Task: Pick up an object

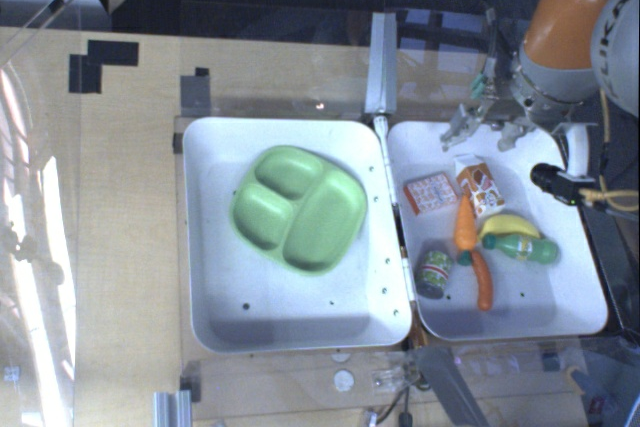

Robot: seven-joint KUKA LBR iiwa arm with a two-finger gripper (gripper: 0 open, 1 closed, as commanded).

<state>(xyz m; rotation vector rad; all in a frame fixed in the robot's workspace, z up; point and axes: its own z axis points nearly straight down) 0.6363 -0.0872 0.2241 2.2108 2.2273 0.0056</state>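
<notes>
Letters "KU" legible on grey arm casing; packet prints too blurred to read.

divided plate in left bin, carrots in right bin

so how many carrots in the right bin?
2. One carrot stands nearly upright mid-bin, just left of the banana. The second carrot lies below it, toward the front wall, right of the round green item. None look hidden.
</notes>
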